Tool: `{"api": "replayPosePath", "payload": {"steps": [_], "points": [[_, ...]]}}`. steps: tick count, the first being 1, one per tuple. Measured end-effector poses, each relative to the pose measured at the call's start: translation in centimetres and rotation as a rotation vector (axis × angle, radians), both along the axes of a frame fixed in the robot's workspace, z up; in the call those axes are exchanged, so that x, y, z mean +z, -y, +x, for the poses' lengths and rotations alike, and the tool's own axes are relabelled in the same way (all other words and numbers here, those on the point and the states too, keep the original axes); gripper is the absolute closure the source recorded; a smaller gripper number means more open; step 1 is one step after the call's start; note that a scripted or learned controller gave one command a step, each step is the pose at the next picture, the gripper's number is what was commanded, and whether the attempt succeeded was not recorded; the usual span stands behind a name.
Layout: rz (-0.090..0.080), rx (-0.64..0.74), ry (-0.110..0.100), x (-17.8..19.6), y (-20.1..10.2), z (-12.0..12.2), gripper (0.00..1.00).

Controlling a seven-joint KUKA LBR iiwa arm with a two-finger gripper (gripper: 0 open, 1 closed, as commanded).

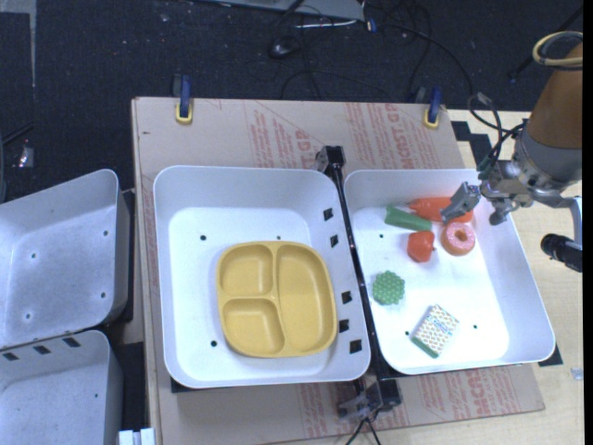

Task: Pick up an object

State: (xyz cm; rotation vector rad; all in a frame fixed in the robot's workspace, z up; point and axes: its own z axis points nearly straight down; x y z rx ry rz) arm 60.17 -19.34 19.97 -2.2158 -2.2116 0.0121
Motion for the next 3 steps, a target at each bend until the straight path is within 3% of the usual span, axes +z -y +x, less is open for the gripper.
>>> {"api": "replayPosePath", "payload": {"steps": [1,3], "points": [[-0.002,0.003,0.013,0.8,-0.1,0.3,0.00],[-0.002,0.006,0.011,-8.9,-0.9,1.7,0.00]]}}
